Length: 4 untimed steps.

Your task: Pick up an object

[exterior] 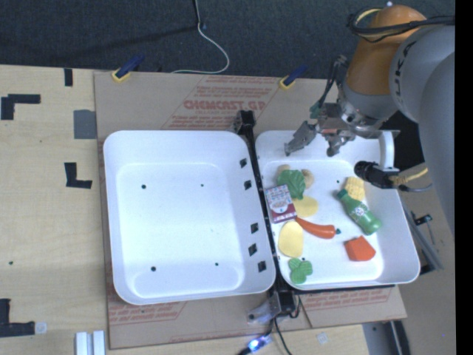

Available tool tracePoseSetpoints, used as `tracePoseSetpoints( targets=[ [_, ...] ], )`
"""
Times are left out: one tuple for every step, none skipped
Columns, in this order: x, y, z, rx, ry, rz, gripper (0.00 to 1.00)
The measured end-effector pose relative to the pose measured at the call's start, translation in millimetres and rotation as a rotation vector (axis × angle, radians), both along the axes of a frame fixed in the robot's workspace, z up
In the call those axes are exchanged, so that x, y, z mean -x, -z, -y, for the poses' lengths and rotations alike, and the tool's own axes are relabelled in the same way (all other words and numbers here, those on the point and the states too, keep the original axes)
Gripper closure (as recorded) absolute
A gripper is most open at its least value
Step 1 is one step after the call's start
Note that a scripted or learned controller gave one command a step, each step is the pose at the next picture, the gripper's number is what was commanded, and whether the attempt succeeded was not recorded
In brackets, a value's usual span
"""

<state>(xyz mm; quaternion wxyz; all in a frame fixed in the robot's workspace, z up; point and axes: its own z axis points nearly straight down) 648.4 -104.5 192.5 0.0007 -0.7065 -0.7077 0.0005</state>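
Note:
My gripper (pixel 319 143) hangs above the far edge of the right bin (pixel 392 272), its two grey fingers spread apart with nothing between them. Below it in that bin lie a green leafy toy (pixel 293 180), a small red-and-white packet (pixel 280 203), a yellow piece (pixel 307 207), a red chilli (pixel 318 229), a yellow pear shape (pixel 291 239), a green broccoli piece (pixel 300 271), a corn cob (pixel 355 189), a green bottle (pixel 361 214) and an orange-red block (pixel 360 249).
The left bin (pixel 126 198) sits beside the right one, joined by a black divider (pixel 253 191). Both rest on a cardboard sheet (pixel 207 102) on the wooden bench. A cable (pixel 211 39) hangs at the back.

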Motion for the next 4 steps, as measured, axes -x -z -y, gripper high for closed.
tracePoseSetpoints(
  targets=[
    [21, 73, -12, 0.0, 0.001, -0.007, 0.0],
    [19, 59, -11, 0.0, 0.001, -0.002, 1.0],
    [19, 59, -11, 0.0, 0.0, -0.002, 0.0],
    [58, 105, 22, -0.005, 0.005, 0.011, 0.0]
  ],
)
